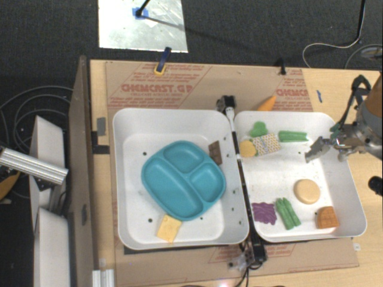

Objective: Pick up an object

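Arm over the right bin, nothing picked yet.

Right bin [344, 178] holds the toys; the gripper [317, 151] hangs there with fingers parted and bare, the round tan disc [307, 191] just below it, toward the bin's near edge.

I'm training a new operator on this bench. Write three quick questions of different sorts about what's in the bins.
1. True or false: the teal divided plate lies in the left bin.
2. Which lies nearest the right bin's front right corner? A) purple piece B) orange-brown block C) round tan disc
3. Fill in: the yellow block sits just in front of the ____.

Key: 1 true; 2 B; 3 plate.
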Robot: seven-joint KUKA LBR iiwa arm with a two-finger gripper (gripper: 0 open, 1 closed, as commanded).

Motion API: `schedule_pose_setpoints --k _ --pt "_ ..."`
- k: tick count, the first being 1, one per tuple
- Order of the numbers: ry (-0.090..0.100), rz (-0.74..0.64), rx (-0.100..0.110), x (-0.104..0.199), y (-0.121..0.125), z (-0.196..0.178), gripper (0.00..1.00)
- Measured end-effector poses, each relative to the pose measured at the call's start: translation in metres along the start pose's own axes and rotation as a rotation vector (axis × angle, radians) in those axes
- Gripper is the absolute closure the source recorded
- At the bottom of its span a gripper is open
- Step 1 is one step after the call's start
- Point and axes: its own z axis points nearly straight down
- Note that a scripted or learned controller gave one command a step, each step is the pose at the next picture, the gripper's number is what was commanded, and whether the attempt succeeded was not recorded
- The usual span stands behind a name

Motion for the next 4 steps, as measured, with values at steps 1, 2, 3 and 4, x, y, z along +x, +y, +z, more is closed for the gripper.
schedule_pose_setpoints --k 1,2,3,4 --pt "0.002 0.008 0.011 -0.037 -0.053 0.1 0.0" --pt "-0.008 -0.001 -0.01 0.01 -0.028 0.144 0.0" --pt "-0.006 -0.003 -0.015 0.026 0.033 0.141 0.0" --pt "-0.009 -0.002 -0.022 0.024 0.034 0.129 1.0"
